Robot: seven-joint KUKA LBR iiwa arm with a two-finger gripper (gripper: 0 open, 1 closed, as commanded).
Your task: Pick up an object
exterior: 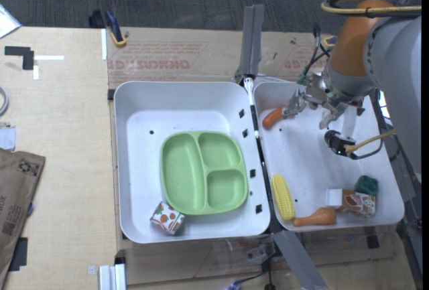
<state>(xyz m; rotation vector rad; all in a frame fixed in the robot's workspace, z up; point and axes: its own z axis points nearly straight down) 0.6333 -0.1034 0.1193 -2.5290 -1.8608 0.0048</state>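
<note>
My gripper (pixel 310 112) hangs over the back of the right bin (pixel 308 161), below the orange-banded wrist. Its two fingers are spread open and nothing sits between them. An orange carrot (pixel 272 117) lies just left of the left fingertip (pixel 293 106), against the bin's back left corner. At the front of the same bin lie a yellow corn cob (pixel 282 196), an orange gourd-shaped toy (pixel 316 217), a small printed box (pixel 358 202) and a dark green item (pixel 366 184).
The left bin (pixel 134 148) holds a green divided plate (pixel 204 171) and a small printed carton (pixel 167 218) at its front. A black cable loop (pixel 337 142) dangles from the wrist over the right bin. A grey post (pixel 252 41) stands behind the divider.
</note>
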